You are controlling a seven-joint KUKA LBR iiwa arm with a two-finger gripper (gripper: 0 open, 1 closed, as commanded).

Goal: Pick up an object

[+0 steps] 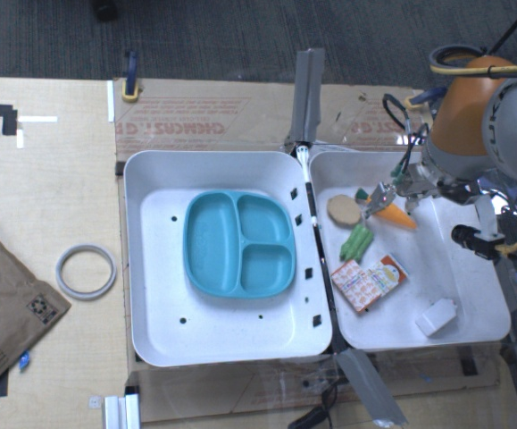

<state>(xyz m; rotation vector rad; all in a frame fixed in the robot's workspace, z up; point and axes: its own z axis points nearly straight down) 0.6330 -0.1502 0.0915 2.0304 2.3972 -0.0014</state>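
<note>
The right bin holds a tan round cookie, a green pea pod, an orange carrot, a colourful printed packet and a small white block. My gripper reaches in from the right and sits low at the carrot's left end, just right of the cookie. Whether it touches the carrot is unclear. The gripper's body hides part of the carrot.
The left bin holds a teal divided plate. A grey tape ring and a brown cardboard box lie on the bench to the left. A grey divider post stands between the bins at the back.
</note>
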